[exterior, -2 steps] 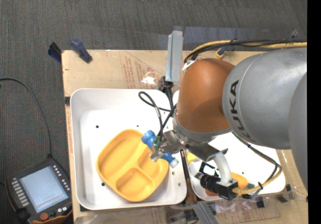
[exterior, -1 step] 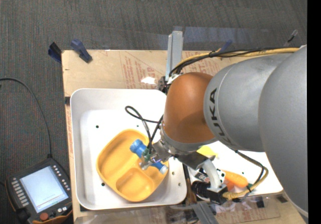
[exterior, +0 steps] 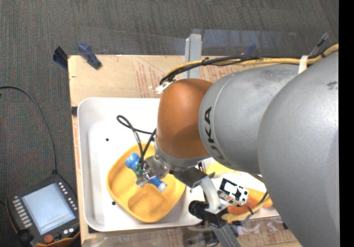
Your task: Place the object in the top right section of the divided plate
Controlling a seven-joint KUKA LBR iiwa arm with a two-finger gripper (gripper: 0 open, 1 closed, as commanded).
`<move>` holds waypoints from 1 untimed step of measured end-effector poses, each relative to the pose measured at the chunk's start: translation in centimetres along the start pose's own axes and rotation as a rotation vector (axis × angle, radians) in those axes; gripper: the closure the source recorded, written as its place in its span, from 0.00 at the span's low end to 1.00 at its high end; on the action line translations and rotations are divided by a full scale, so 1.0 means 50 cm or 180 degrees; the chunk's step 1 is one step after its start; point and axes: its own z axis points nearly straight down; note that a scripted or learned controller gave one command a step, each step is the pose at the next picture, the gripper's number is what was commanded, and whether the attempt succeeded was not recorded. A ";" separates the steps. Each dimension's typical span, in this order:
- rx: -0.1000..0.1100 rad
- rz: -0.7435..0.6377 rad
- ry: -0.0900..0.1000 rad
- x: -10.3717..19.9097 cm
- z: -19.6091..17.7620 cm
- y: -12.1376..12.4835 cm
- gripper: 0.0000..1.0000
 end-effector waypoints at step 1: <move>-0.0003 -0.0255 0.0000 -0.112 -0.104 -0.041 1.00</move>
